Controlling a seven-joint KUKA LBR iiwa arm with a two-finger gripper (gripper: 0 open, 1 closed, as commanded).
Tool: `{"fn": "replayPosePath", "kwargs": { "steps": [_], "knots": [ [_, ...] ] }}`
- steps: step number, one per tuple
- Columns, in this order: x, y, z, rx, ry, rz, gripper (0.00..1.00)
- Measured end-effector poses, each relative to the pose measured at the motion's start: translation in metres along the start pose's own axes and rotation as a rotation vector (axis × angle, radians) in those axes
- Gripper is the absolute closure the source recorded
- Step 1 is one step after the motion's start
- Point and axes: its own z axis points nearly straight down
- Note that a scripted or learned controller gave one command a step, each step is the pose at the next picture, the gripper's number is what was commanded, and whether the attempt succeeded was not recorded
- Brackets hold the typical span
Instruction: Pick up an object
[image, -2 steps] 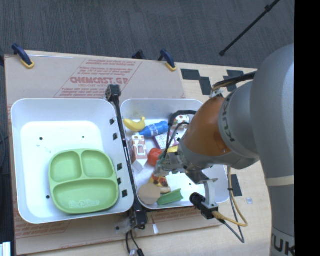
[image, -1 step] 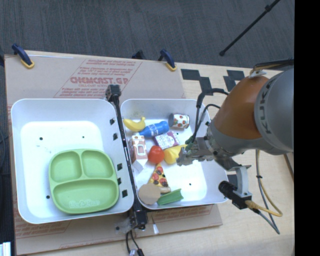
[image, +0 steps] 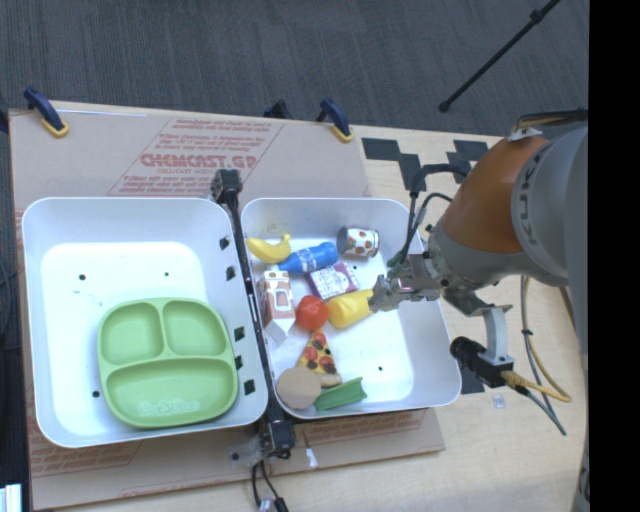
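The right bin (image: 425, 360) holds a pile of toy food. In it are a yellow banana (image: 268, 248), a blue bottle (image: 310, 257), a small can (image: 358, 241), a purple packet (image: 330, 280), a red tomato (image: 311, 313) and a yellow piece (image: 348, 309). My gripper (image: 385, 296) is low inside this bin, at the right end of the yellow piece and touching or nearly touching it. The wrist hides how it meets the piece.
A small carton (image: 277, 293), a pizza slice (image: 318, 352), a tan cookie (image: 296, 387) and a green leaf piece (image: 340, 394) lie along the right bin's left and front. The left bin (image: 50, 240) holds a green divided plate (image: 167, 360). The arm's cables (image: 520, 380) hang right of the bins.
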Motion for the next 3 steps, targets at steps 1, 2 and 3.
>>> {"fn": "replayPosePath", "kwargs": {
  "steps": [1,2,3],
  "knots": [
    [0.009,0.001,0.022,0.002,0.001,-0.003,1.00],
    [-0.022,-0.013,-0.005,-0.002,-0.001,-0.001,1.00],
    [-0.039,0.037,-0.065,-0.003,-0.001,-0.001,1.00]
  ]
}}
